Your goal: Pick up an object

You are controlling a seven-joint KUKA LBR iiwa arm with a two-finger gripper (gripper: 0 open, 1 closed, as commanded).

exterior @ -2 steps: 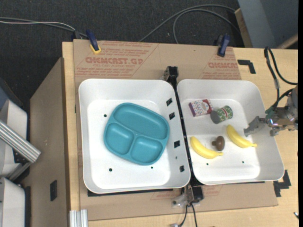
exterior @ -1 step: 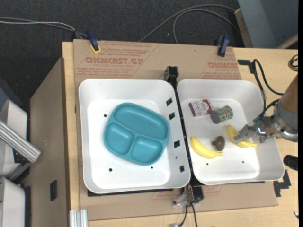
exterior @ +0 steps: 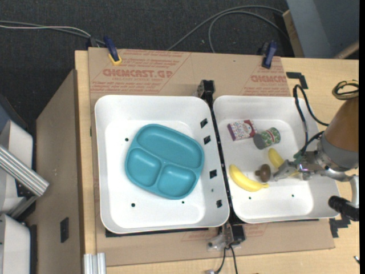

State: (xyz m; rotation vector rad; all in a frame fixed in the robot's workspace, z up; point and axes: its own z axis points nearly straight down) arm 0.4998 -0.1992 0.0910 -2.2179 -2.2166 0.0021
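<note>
**Operator:** Report the camera view, left bin first.

**Technician:** The left bin [exterior: 108, 153] holds one item: a teal divided plate [exterior: 164, 161] with three compartments. It lies flat, roughly central, slightly nearer the bin's front edge than its rear edge. The two bins sit side by side on a brown board [exterior: 142, 67], with a black divider strip [exterior: 215, 147] between them.

**Operator:** Right bin?

**Technician:** The right bin [exterior: 268, 210] carries five objects. A maroon and white carton [exterior: 240, 130] lies near the rear edge, left of centre. Just beside it, to its right, a green can [exterior: 267, 137] lies on its side. A small yellow item [exterior: 275, 157] sits below the can, near mid-bin. A banana [exterior: 246, 180] lies toward the bin's left wall, in the front half. A small brown object [exterior: 263, 173] rests just beside the banana's right end; contact cannot be confirmed.

**Operator:** Arm and gripper status?

**Technician:** The arm [exterior: 345, 136] enters over the right bin's right edge. The gripper [exterior: 285, 171] is low over the bin, pointing left, its tip near the brown object and the small yellow item. Whether the fingers are spread or pressed together cannot be determined; nothing is visibly pinched between them.

**Operator:** Surroundings?

**Technician:** Two blue clamps [exterior: 112, 49] hold the board's rear edge. Cables [exterior: 239, 13] run across the dark floor behind.
</note>
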